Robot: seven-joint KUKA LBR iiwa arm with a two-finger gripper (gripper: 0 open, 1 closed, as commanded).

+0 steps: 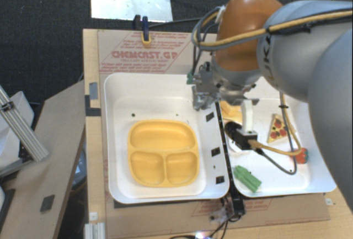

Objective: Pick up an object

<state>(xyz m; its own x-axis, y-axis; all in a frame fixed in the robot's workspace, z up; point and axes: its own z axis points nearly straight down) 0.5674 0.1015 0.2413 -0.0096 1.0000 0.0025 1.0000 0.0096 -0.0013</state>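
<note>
**Operator:** What takes up most of the scene?

**Arm:** My own arm (pixel 309 39), grey with an orange dome above the wrist, reaching in from the right over the tabletop (pixel 92 177). Next come the two white bins, set side by side and touching along their inner rims: the left bin (pixel 118 122) and the right bin (pixel 311 177).

**Operator:** And your end effector?

**Arm:** My end effector (pixel 201 101) hangs over the far right corner of the left bin, close to the shared rim. I cannot tell whether it is open or closed from this angle, and I see nothing in it.

**Operator:** What is there to pick?

**Arm:** The biggest thing is a yellow divided plate (pixel 162 152), lying flat in the middle of the left bin, nearer the camera than my end effector and apart from it. The rest lie in the right bin. A pizza slice (pixel 277 127) lies towards the right side, point upward in the view. A green block (pixel 246 178) sits near the front rim, just beside the divide. A small orange piece (pixel 301 156) lies near the right wall, below the pizza slice. A pale yellow thing (pixel 231 112) shows partly under my wrist; I cannot tell what it is.
</note>
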